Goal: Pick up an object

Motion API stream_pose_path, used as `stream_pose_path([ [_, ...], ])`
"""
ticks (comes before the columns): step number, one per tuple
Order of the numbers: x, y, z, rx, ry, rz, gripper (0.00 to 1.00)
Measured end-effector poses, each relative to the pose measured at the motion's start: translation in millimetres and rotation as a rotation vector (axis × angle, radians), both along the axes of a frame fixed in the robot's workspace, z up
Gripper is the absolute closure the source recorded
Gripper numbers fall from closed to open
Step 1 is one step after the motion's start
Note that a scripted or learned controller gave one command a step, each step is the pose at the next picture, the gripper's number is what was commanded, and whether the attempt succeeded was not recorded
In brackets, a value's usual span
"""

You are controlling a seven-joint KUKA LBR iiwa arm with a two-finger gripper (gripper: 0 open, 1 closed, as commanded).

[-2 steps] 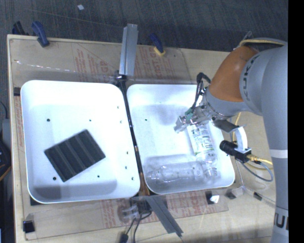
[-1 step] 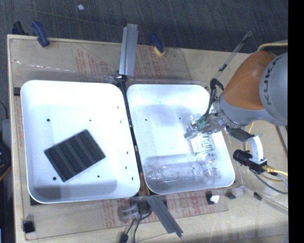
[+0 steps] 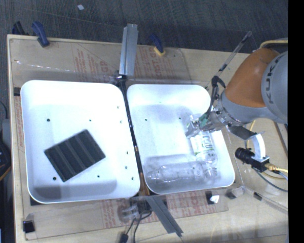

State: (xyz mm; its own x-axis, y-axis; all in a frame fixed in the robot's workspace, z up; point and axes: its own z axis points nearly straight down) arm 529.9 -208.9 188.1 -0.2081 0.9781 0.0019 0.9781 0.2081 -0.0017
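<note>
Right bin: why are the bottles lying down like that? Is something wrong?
Two clear plastic bottles lie on their sides in the right bin: one along the front wall, another near the gripper. Nothing looks spilled.

The claw [image 3: 202, 121] sits over clear plastic bottles [image 3: 202, 146] in the right bin [image 3: 157, 110] (left bin [image 3: 40, 100] holds a black ridged slab [image 3: 74, 154]).

Two shallow white bins side by side: left bin [image 3: 25, 135] and right bin [image 3: 157, 97]. One dark ribbed rectangular pad [image 3: 74, 154], lying flat in the left bin. Two clear plastic bottles in the right bin: one [image 3: 175, 173] on its side along the near wall, another [image 3: 203, 147] with a white and green label along the right side. Two blue clamps on the bench's far edge, one [image 3: 40, 33] far left, one [image 3: 156, 43] nearer the middle. One robot arm [image 3: 258, 87], at right.
</note>
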Motion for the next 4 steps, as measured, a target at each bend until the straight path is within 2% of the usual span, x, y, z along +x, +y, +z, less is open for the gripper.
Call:
stream_pose_path([
  [1,43,28,63,-0.002,0.000,-0.182,1.00],
  [2,43,28,63,-0.002,0.000,-0.182,0.00],
  [3,91,5,-12,-0.002,0.001,-0.193,0.00],
  [4,41,0,-56,-0.001,0.002,-0.285,0.00],
])
